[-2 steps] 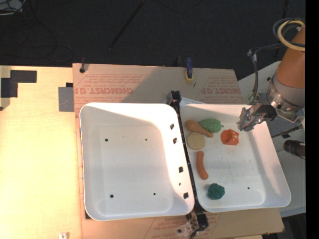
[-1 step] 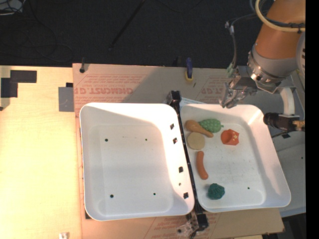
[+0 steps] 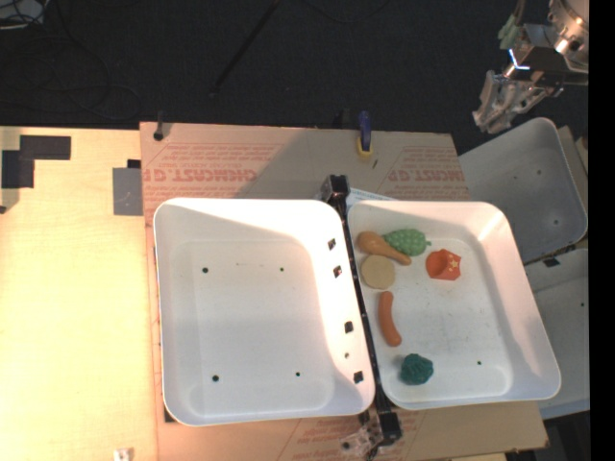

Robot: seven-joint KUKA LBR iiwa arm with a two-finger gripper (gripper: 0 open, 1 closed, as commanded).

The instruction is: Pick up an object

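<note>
The right bin (image 3: 500, 233) holds several toy foods: a green leafy piece (image 3: 407, 241), an orange drumstick-shaped piece (image 3: 382, 248), a tan round piece (image 3: 378, 273), a red pepper-like piece (image 3: 444, 264), an orange sausage (image 3: 388, 317) and a dark green broccoli-like piece (image 3: 416, 369). My gripper (image 3: 505, 104) hangs high at the upper right, well beyond the right bin's far corner and away from all the objects. Nothing shows between its fingers.
The left bin (image 3: 173, 257) lies beside the right one, a black clip strip (image 3: 346, 286) joining them. Both rest on a cardboard sheet (image 3: 240, 166) over a pale wooden bench (image 3: 67, 305). A grey panel (image 3: 538, 181) lies at the right.
</note>
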